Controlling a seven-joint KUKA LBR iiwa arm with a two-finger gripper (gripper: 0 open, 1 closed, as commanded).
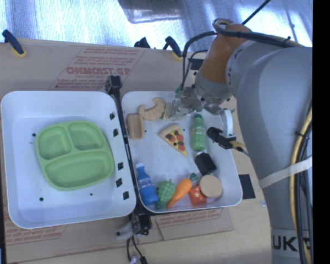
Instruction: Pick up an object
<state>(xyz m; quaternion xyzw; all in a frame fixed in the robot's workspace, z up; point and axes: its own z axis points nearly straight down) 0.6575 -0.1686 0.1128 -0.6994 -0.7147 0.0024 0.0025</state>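
Still in the approach step: jaws point(177, 108), spread unreadable, low in right bin point(231, 194) by croissant point(152, 109) and green bottle point(198, 131), needing one clear target before closing and lifting.

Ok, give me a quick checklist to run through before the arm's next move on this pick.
1. Gripper is over the right bin, at its far edge: ok.
2. A target lies close: the croissant sits just beside the gripper: ok.
3. Something held between the fingers: cannot tell, the wrist hides them.
4. Neighbours clear of the target: not ok, the bread piece and pizza slice lie near.
5. Left bin with the green tray is away from the arm: ok.
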